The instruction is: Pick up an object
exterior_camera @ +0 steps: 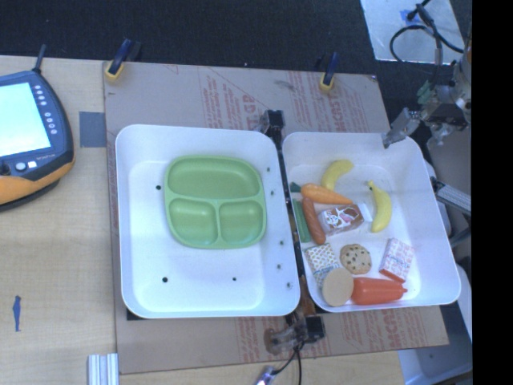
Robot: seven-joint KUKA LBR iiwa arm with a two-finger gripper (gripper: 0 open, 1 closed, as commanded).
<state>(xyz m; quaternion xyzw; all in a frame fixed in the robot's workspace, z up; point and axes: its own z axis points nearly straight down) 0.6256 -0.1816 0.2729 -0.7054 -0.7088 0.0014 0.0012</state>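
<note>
- Wooden desk (pixel 56 247) under my camera carries two white bins on a cardboard sheet; a tablet-like pendant (pixel 28 139) sits far left.
- Left bin (pixel 144 287) holds a green divided plate (pixel 215 201).
- Right bin (pixel 429 223) holds toy food: two bananas (pixel 380 207), a carrot (pixel 325 194), a cookie (pixel 354 257), a red sausage (pixel 377 290).
- My pincer (pixel 405 127) hovers at the right bin's far right corner; whether it is wide or narrow I cannot tell.

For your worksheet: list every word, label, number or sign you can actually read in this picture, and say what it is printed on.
No text reads clearly.
Red print on the cardboard sheet under the bins: too blurred to read.
Picture label on the snack packet: too small to read.
Pattern on the red-and-white wrapper: no legible words.
Screen and buttons of the handheld pendant: washed out, unreadable.
</note>
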